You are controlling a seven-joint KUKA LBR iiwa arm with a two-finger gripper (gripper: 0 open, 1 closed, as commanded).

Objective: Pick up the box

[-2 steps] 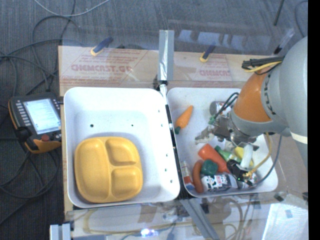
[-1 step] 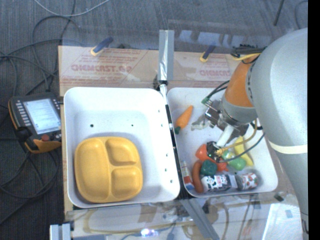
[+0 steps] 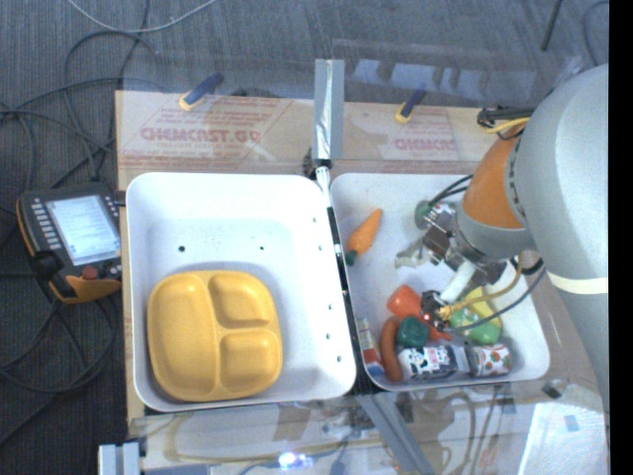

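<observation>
The box [image 3: 445, 361] is a small carton with a black-and-white cow print and a red-and-white end. It lies on its side along the front wall of the right bin [image 3: 371, 191]. My gripper [image 3: 423, 255] hangs over the middle of that bin, behind the box and apart from it, with the grey arm and its orange band reaching in from the right. Nothing shows in its grasp. The wrist hides part of the bin floor to the right.
An orange carrot [image 3: 363, 232] lies at the right bin's back left. An orange-red toy [image 3: 404, 301], green pieces [image 3: 411, 332], a yellow piece [image 3: 479, 303] and a red piece [image 3: 389, 352] crowd around the box. A yellow divided plate [image 3: 214, 334] sits in the left bin [image 3: 227, 206].
</observation>
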